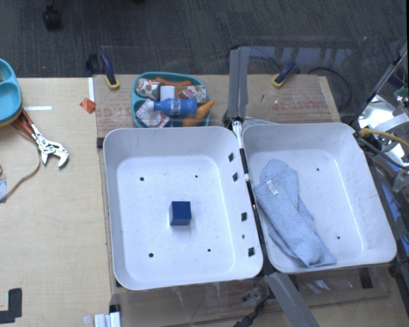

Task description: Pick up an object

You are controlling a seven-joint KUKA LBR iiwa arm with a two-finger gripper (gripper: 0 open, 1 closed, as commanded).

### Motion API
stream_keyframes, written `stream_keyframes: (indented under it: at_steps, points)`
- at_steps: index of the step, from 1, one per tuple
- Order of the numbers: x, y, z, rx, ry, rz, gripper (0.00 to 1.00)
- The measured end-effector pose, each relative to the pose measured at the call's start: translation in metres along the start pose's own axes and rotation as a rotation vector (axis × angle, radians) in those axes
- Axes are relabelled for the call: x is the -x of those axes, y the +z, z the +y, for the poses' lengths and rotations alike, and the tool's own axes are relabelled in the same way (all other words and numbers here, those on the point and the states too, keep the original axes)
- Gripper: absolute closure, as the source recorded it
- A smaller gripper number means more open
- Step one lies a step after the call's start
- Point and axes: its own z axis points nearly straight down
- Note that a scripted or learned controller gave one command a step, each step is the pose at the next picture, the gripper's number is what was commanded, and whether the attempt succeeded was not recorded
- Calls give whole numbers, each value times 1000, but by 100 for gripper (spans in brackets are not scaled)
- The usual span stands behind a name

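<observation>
A small blue cube (pixel 181 212) sits near the middle of the left white bin (pixel 127 263), its faces about square, with no clear long axis, edges roughly in line with the bin walls. In the right bin (pixel 368 241) a soft grey-blue towel (pixel 290 213) lies crumpled, running diagonally. Beyond, a teal tub (pixel 140 84) holds mixed items. A wrench (pixel 48 148) lies on the wooden bench (pixel 46 232).

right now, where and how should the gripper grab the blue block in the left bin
Probably straight down from above, fingers closing on two opposite side faces of the blue block. It sits flat, alone near the middle of the left bin, with bare floor all around, so nothing blocks either side.
</observation>
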Motion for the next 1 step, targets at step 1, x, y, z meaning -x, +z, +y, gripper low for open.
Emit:
stream_keyframes:
  at_steps: [1]
  points:
    - [0,-8,0,-2,-1,-3,100]
